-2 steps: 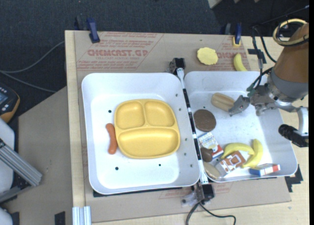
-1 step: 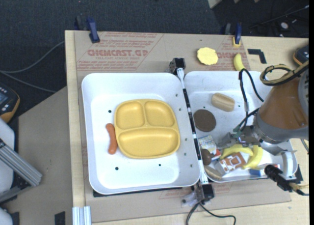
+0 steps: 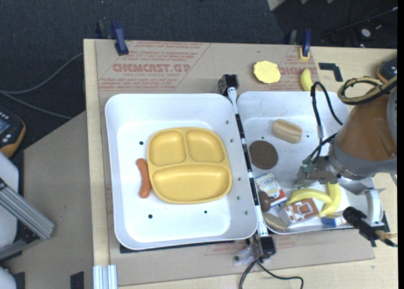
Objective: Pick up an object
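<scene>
- One banana lies at the near right of the right bin, its curved long axis running left to right, the right end bending toward the near rim.
- It rests partly on a small orange-and-white box.
- The jaws hang just above the banana; whether they are open or closed, I cannot tell.
- The arm reaches in from the right, its orange band uppermost.
- Farther back sit a brown disc and a bread roll.
- The left bin holds a yellow divided plate with a sausage beside it.
- On the counter behind lies a yellow round piece.

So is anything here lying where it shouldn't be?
Yes: a flat yellow disc and a small yellow banana-shaped piece lie on the brown bench top, outside both white bins, beyond the right one.
</scene>
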Tool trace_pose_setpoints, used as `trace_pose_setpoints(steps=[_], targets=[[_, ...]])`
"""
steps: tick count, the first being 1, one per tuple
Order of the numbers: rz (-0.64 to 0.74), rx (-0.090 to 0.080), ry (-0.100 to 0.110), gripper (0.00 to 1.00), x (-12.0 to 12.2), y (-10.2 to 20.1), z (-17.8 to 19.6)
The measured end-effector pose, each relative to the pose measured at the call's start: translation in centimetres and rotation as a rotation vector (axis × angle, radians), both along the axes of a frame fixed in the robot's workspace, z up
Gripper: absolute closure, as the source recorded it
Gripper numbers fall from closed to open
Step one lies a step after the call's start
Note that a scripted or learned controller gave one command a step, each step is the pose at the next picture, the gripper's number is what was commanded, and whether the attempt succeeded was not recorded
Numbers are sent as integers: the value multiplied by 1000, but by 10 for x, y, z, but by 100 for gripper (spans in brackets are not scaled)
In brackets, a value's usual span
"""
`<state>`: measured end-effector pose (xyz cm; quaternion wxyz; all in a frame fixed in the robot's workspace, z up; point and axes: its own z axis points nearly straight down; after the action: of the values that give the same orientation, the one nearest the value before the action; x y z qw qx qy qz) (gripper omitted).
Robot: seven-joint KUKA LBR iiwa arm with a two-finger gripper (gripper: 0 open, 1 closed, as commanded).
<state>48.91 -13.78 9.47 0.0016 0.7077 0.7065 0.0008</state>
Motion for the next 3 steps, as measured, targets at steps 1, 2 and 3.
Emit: trace_pose_setpoints(steps=[1, 2, 3], targets=[[0, 0, 1, 0, 0, 0, -1], [9, -2, -11, 0, 177, 6, -9], [-1, 13, 7, 0, 178, -73, -9]])
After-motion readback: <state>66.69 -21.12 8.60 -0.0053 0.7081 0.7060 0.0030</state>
